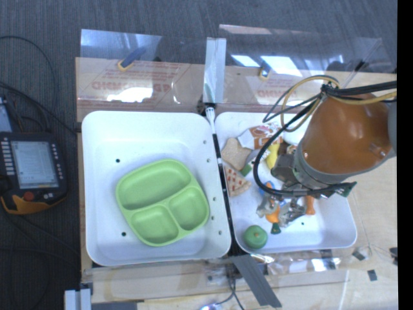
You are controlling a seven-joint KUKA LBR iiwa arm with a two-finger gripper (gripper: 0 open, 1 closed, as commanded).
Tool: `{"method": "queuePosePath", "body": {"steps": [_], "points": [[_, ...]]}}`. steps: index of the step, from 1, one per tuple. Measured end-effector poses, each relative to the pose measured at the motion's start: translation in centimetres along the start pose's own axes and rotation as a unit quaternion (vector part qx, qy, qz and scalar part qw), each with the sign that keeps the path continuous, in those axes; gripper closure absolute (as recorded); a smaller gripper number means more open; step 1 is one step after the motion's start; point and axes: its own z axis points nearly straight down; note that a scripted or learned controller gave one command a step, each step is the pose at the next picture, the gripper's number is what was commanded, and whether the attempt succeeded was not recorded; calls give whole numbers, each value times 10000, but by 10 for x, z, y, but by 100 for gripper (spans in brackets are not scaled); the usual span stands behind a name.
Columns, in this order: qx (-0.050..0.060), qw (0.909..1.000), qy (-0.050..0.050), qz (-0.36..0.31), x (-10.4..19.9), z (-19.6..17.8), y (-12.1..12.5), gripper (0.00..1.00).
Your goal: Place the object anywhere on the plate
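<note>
A green three-compartment plate (162, 201) lies in the left white bin (103, 141). The right bin (335, 234) holds several toy foods: a green apple (255, 236), a pizza slice (237, 185), a piece of toast (235, 152), a yellow piece (272, 154) and a red-and-white packet (263, 134). My gripper (286, 210) is lowered into the right bin among small orange and blue pieces (273, 216), just right of the pizza slice and above the apple. The arm's orange band (345, 134) hides much of the bin's right half.
Black and yellow cables (284, 112) loop from the wrist over the right bin's far side. A clear plastic wall (213, 70) stands behind both bins. A teach pendant (31, 166) lies on the floor at the left.
</note>
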Motion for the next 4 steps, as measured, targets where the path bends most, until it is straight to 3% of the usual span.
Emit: {"method": "queuePosePath", "body": {"steps": [1, 2, 3, 4], "points": [[-2, 9992, 4, 406, -58, 0, 36, 100], [19, 9908, -10, -1357, -105, -95, 47, 100], [8, 9618, -4, -2738, -79, -135, 48, 100], [-28, 9417, -5, -3365, -188, -107, 93, 100]]}}
